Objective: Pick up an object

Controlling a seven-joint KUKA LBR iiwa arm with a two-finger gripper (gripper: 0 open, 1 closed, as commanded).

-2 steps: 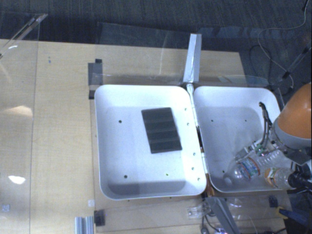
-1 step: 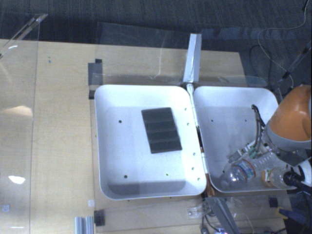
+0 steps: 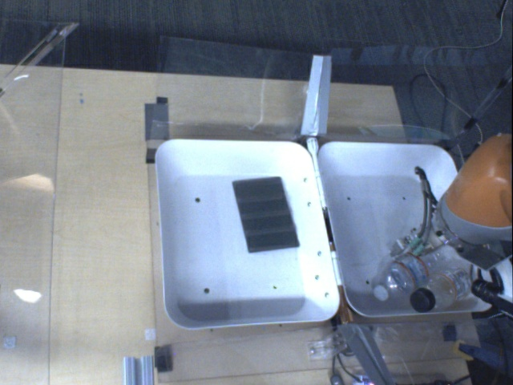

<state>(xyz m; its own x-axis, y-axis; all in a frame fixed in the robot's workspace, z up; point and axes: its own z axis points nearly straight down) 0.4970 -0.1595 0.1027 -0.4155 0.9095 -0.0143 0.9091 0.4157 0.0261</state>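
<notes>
Left bin (image 3: pixel 184 239): flat dark ribbed rectangular pad (image 3: pixel 265 213), centre. Right bin (image 3: pixel 361 175): clear plastic bottle (image 3: pixel 409 275), near corner, under gripper (image 3: pixel 425 255). Grip state could not be told.

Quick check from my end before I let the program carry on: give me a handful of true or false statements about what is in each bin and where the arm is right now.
1. A dark ridged rectangular pad lies in the left bin. True.
2. The pad sits tight in a corner of its bin. False: it lies near the middle, apart from every wall.
3. A clear plastic bottle lies in the right bin. True.
4. The arm reaches over the left bin. False: it is over the right bin, near the right-hand edge of the camera view.
5. The bottle stands upright. False: it lies on its side.
</notes>
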